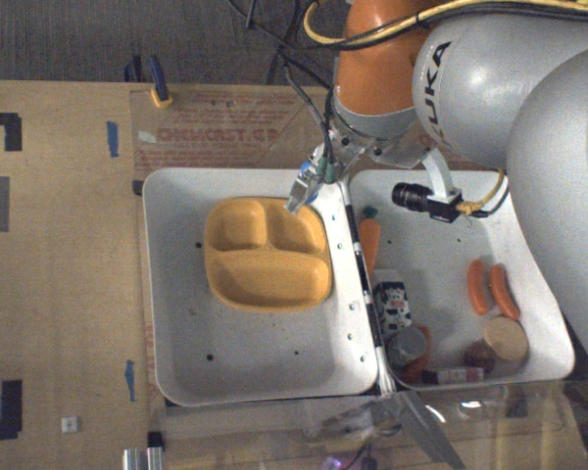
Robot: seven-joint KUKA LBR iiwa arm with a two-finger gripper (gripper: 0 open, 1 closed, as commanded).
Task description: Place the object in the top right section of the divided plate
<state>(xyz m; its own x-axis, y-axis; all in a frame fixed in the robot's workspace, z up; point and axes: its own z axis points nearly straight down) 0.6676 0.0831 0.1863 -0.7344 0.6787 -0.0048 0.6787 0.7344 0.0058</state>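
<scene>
- Camera view looks down at a slant on a tan wooden tabletop (59, 292) that carries two shallow white bins side by side.
- Left bin (176, 360) holds a yellow divided plate (267, 255), lying flat a little above the bin's middle. The plate has two small sections along its top edge and one long section below them.
- Grey arm (510, 76) with an orange band (377, 52) above the wrist reaches in from the right and fills the upper right corner.
- Its pincer (302, 196) points down and to the left, with its tip at the plate's top right section, near the wall shared by the two bins.
- Fingers look close together at the tip. A small pale, bluish-green shape sits there, but it is too small and blurred to tell whether it is an object being held or part of the pincer itself, so I cannot tell what the pincer's grip is.
- Top right section of the plate, next to the tip, shows bare yellow.
- Right bin (549, 365) holds the loose things: an orange carrot (370, 243) against its left wall, a black-and-white patterned carton (393, 306) below the carrot, two orange sausage shapes (492, 289) lying side by side, and a round tan-topped jar (506, 339) near the lower right.
- Blue tape marks (112, 138) sit on the tabletop left of the bins.
</scene>
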